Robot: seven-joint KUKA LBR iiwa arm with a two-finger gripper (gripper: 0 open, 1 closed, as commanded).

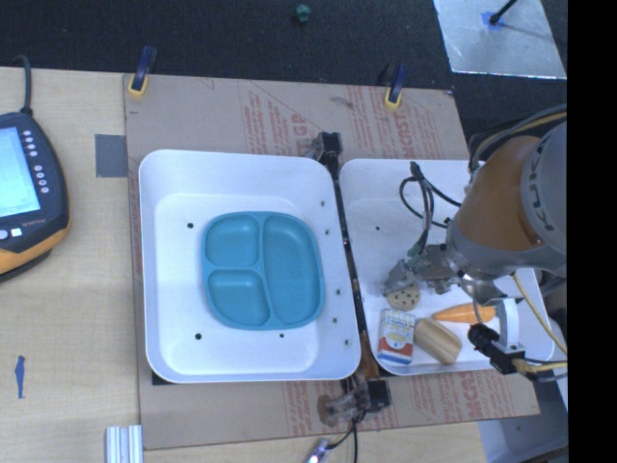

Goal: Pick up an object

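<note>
The right bin (376,201) holds a small cluster at its near end. In it are a round tan cookie (401,297), a small white and red carton (395,340), a tan bread roll (437,340) and an orange carrot (464,313). My gripper (413,274) hangs low over the right bin, just above the cookie and left of the carrot. The grey wrist and orange band (501,201) rise behind it to the right. Nothing is visibly lifted off the bin floor.
A blue divided plate (262,269) lies in the middle of the left bin (164,191). A black cable (420,196) loops over the right bin's far half. At the far left of the bench rests a teach pendant (24,196). Clamps (391,83) pin the cardboard's far edge.
</note>
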